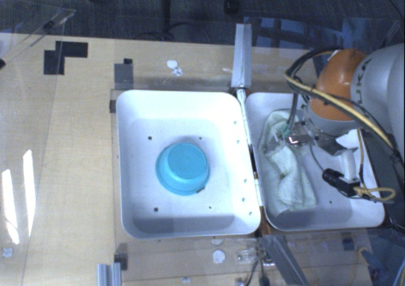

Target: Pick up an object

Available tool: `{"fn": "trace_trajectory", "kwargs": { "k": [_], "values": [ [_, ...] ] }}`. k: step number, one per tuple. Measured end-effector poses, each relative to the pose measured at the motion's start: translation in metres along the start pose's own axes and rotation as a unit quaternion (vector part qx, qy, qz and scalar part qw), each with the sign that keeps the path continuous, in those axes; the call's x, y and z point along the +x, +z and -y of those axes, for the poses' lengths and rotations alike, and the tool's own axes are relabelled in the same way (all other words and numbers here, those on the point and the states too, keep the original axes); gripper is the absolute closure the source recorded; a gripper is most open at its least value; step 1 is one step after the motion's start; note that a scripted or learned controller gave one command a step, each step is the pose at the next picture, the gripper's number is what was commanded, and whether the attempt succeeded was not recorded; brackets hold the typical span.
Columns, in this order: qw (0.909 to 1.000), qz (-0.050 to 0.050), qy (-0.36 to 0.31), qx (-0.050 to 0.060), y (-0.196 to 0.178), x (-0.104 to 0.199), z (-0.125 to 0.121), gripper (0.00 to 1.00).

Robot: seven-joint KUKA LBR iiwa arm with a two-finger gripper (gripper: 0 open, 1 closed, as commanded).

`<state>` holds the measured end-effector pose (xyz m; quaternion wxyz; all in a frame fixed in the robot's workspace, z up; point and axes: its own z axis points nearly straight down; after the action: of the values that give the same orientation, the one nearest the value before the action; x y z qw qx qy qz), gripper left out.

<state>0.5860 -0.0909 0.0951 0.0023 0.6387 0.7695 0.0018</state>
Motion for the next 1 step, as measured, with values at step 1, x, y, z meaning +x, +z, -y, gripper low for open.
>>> {"fn": "trace_trajectory", "kwargs": {
  "k": [1],
  "values": [
    [1.0,0.0,-0.001,-0.001,-0.0096,0.0011,-0.0017,1.0]
  ]
}}
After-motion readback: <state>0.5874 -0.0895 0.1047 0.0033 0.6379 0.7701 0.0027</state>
